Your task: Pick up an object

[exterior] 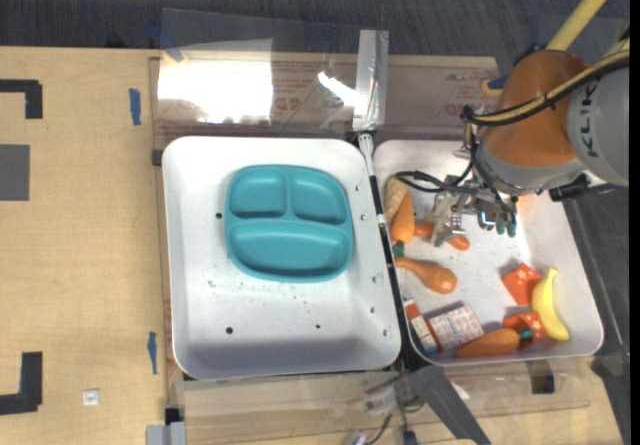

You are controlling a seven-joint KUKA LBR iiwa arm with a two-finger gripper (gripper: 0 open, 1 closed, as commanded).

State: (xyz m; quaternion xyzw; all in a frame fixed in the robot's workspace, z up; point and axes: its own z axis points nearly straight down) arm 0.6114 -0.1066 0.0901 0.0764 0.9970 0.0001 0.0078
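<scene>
Nearest the camera, a boxed packet point(447, 325) and an orange carrot point(487, 342) lie along the right bin's point(583, 263) front wall, beside a banana point(548, 305). Above them the claw point(470, 216) hangs low over the bin; whether it is apart or together cannot be told. Leftward, a teal divided plate point(290, 222) sits in the other bin point(190, 263).

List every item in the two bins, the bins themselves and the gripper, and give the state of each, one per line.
Teal divided plate: flat in the left bin, compartments bare.
Left bin: holds the plate.
Right bin: holds the toy food.
Gripper: low over the right bin's upper part.
Banana: lying near the right wall.
Drumstick: lying flat.
Small box: lying flat.
Carrot: lying flat.
</scene>
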